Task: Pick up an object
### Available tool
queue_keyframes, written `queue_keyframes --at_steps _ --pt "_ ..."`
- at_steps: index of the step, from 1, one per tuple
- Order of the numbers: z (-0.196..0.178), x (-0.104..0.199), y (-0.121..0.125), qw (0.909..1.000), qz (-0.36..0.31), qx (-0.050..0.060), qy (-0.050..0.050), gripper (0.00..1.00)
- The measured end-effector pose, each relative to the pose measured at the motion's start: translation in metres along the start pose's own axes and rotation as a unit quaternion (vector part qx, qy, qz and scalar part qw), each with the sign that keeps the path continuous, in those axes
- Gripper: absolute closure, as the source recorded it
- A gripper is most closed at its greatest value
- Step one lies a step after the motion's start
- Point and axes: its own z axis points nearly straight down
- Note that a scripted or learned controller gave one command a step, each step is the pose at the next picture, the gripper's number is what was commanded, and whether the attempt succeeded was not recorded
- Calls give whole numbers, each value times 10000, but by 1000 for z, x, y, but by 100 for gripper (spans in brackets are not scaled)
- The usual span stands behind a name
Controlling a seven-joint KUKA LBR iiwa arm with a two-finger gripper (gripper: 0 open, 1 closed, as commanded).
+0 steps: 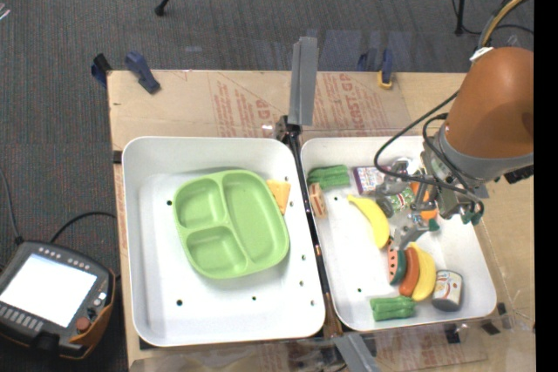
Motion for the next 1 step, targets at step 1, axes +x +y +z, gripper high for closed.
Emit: queue_keyframes --at_steps 1 --pt "120 16 8 9952 978 0 13 0"
